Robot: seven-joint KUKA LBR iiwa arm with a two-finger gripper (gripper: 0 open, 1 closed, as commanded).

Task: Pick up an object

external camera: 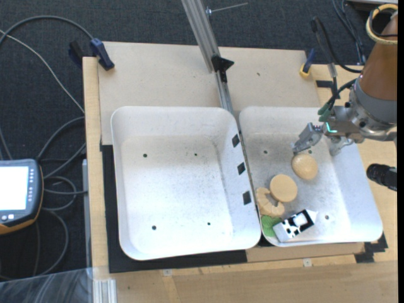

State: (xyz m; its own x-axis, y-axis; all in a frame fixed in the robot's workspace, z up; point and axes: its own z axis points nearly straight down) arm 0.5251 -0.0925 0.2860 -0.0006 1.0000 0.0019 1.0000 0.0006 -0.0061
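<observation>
No legible text, brand or number anywhere. Closest candidate: black-and-white patterned object (297, 224) at 5 o'clock in the right bin (353, 188), markings too small to read. Handheld pendant (17, 194) at 9 o'clock of the view has a lit screen, blown out white, nothing readable on it.

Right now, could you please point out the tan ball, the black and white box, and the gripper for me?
tan ball (304, 166), camera view, on the middle of its top.
black and white box (297, 225), camera view, on its upper face.
gripper (323, 140), camera view, between its two fingertips.
</observation>
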